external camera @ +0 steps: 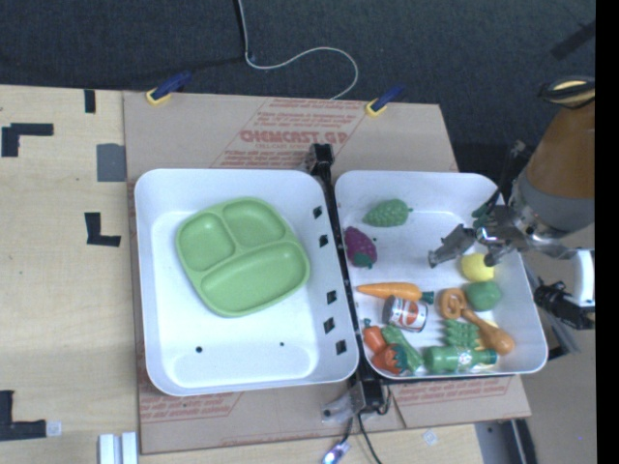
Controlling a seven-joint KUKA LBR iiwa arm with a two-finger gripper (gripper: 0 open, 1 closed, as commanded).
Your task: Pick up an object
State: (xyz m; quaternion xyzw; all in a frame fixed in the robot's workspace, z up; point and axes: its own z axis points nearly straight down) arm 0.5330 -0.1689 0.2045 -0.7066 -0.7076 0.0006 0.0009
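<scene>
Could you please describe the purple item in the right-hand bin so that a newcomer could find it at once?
Start at the right bin, then its left wall. The purple grapes lie there, below the green bunch and above the carrot. Nothing else here is purple.

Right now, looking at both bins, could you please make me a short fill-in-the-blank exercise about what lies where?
1. The green divided plate lies in the ____ bin.
2. The gripper hangs over the ____ bin.
3. The carrot is coloured ____.
4. The yellow object touches a ____ one.

Missing words: left; right; orange; green
</scene>
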